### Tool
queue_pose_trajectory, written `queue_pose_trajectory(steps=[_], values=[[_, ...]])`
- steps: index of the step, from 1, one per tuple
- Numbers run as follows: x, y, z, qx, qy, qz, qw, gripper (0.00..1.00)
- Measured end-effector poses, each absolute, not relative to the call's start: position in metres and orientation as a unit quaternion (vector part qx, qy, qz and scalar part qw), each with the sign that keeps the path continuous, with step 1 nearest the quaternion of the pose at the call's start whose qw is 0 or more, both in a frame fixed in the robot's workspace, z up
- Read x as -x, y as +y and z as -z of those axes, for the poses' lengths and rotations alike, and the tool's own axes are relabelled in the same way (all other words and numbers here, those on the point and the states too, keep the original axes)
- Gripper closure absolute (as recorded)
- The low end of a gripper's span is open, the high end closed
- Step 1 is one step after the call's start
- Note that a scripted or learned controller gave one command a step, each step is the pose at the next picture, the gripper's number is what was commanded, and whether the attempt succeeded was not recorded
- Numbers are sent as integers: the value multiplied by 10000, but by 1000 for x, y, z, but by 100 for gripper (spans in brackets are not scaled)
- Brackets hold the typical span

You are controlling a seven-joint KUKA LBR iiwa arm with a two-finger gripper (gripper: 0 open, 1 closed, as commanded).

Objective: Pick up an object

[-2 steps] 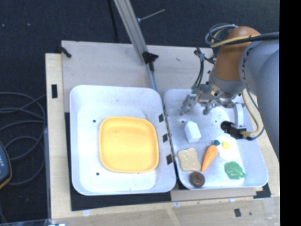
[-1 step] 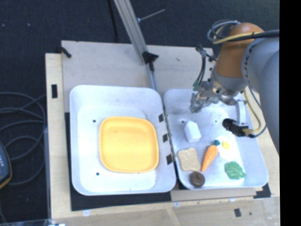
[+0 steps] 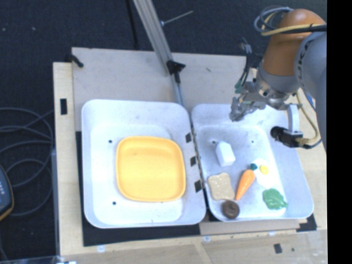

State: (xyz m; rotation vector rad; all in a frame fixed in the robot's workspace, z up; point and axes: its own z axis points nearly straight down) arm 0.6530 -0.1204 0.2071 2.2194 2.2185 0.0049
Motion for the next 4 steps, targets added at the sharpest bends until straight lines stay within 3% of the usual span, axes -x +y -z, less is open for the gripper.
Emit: queue_pose_trajectory(steps=[1,3,4], values=[[-653,-121,-206,-7071,7072,-3,1,100],[-619,-22,-236,-7059,7084,-12,3,100],[-598,20,-228,-7062,7080,-1,-2,100]])
